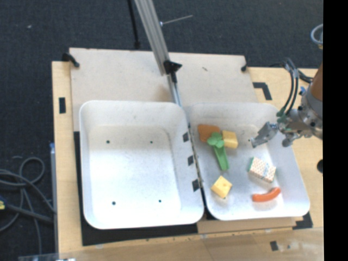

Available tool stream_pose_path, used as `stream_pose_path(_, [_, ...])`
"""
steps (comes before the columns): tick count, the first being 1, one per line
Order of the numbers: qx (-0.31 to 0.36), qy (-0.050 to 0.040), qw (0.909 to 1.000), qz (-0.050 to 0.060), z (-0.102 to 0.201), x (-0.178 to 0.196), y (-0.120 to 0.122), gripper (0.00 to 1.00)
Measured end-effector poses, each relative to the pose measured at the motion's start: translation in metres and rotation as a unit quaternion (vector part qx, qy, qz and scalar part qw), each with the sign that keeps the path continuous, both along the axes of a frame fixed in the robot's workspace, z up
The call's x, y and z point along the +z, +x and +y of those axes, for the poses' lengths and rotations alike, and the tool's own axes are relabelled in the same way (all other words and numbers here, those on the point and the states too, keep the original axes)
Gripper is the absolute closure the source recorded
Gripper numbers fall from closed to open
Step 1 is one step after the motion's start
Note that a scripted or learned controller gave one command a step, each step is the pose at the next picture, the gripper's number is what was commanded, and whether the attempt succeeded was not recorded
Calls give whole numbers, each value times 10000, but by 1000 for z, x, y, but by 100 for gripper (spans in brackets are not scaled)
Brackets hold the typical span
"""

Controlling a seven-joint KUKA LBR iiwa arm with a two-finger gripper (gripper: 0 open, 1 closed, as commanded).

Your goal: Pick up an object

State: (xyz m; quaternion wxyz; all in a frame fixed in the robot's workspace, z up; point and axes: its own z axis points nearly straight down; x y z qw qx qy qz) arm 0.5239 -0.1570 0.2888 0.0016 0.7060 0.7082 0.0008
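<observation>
The pincer [274,135] hangs over the upper right part of the right bin [291,162], its two fingers spread apart with nothing between them. One finger [262,136] slants out toward the middle of the bin, the other sits closer in under the wrist.

Nearest, just below the pincer, lies a patterned white block [262,169], and beyond that, toward the bin's near rim, an orange-red sausage-shaped piece [266,195]. Out to the side of the slanted finger sits a small yellow block [230,140], touching a green toy [219,150] whose stem runs down the bin; an orange piece [207,131] lies against the green toy's top. Farther off, low in the bin, is a yellow wedge [221,187]. Farthest from the pincer is the left bin [98,118], across the shared rims.

Any of these would serve as the object to pick up, and the patterned block looks the likeliest from here. The risks, as I judge them: the spread fingers may come down astride nothing, since no piece lies directly under them. A descent toward the yellow, green and orange cluster could nudge the touching pieces apart or pinch two at once. The bin's curved wall is close by, and a finger catching it would spoil the closing.
</observation>
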Motion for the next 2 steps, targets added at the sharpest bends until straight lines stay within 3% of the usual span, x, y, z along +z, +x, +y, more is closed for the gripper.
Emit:
stream_pose_path(1, [-12, 0, 10000, -2, 0, 0, 0, 0])
stream_pose_path(2, [-33, 2, 10000, 28, 9, -52, 0, 0])
